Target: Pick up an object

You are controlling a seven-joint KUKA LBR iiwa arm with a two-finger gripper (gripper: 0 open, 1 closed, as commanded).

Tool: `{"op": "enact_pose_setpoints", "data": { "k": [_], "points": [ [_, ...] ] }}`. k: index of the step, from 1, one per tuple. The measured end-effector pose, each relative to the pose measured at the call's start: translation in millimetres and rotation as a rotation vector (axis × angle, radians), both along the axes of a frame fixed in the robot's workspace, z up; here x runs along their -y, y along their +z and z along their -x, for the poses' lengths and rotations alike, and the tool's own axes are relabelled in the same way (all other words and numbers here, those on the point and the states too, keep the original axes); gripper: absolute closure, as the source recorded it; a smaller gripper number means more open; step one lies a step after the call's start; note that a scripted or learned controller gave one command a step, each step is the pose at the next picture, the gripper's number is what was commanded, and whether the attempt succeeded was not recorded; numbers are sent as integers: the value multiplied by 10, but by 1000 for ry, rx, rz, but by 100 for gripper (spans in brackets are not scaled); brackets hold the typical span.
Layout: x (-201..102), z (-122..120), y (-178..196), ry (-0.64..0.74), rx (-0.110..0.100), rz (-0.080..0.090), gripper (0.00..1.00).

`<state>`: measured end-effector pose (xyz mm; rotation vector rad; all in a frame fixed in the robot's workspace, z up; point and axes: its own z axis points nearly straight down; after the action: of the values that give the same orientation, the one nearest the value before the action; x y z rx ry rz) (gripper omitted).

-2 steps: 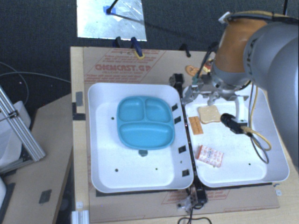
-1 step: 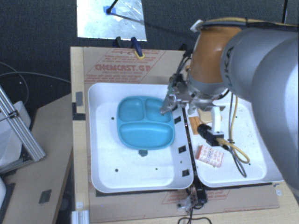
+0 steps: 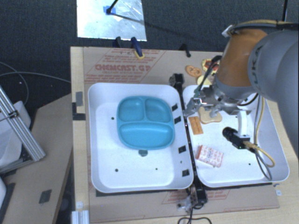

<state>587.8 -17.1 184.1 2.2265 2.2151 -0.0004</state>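
Camera view: gripper (image 3: 198,104) over the far left part of the right bin (image 3: 276,168).
Claw state cannot be told. 3 candidates lie there: a tan piece (image 3: 212,117) just beside it, an orange block (image 3: 195,125), and a patterned packet (image 3: 210,155) nearer. Likely the approach step; next it must centre over 1 and descend.

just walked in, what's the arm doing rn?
The arm is reaching over the right bin, with its gripper low at the bin's upper left part, close to a tan object and an orange card. No grasp is visible yet. A red-and-white packet lies nearer the front. The left bin holds a blue divided plate.
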Motion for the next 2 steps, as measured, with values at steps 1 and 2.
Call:
{"op": "enact_pose_setpoints", "data": {
  "k": [1, 2],
  "points": [
    [-770, 244, 0, 15, -2, -5, 0],
    [-720, 225, 112, 10, 2, -2, 100]
  ]
}}
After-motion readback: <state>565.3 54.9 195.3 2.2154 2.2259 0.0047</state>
